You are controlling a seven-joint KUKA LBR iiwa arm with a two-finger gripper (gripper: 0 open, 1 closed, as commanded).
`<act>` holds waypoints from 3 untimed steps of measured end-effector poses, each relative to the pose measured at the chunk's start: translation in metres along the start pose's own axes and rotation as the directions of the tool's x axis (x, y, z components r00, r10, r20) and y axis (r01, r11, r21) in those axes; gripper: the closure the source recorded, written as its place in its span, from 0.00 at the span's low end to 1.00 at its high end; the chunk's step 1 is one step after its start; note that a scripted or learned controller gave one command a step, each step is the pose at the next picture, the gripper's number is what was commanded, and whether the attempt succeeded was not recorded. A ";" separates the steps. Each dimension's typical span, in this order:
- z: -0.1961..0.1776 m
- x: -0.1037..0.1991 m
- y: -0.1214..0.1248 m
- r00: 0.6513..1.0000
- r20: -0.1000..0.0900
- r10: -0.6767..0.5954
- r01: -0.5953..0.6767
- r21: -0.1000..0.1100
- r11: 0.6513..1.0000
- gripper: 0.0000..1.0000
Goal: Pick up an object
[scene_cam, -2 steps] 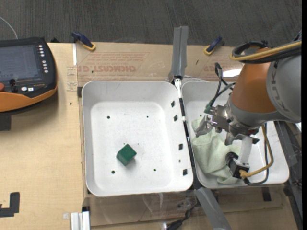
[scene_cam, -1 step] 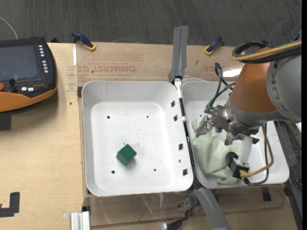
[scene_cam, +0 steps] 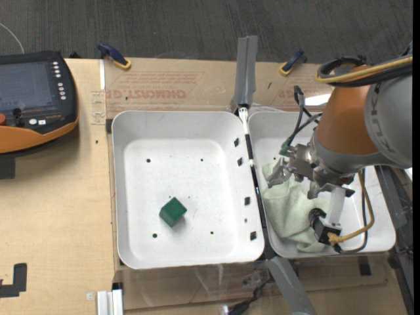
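We cannot tell how open our tool [scene_cam: 296,173] is; it hangs directly over the pale green cloth [scene_cam: 284,212], with the green cube [scene_cam: 173,211] well apart in the other bin.

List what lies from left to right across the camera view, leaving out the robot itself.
control pendant → blue clamp → green block → grey post between the bins → pale green cloth
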State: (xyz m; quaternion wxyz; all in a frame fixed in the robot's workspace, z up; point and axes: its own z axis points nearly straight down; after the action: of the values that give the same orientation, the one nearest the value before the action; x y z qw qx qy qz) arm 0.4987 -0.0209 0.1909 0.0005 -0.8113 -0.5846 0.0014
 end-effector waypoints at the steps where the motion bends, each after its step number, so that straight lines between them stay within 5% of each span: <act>1: 0.000 0.000 0.000 1.000 0.000 0.000 0.000 0.000 1.000 0.00; 2: 0.000 0.000 0.000 1.000 0.000 0.000 0.000 0.000 1.000 0.00; 3: 0.000 0.082 -0.050 1.000 0.001 0.027 -0.027 0.001 1.000 0.00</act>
State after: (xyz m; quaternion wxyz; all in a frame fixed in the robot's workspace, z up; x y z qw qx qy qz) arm 0.4770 0.0730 0.1905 0.0009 -0.8191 -0.5737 0.0022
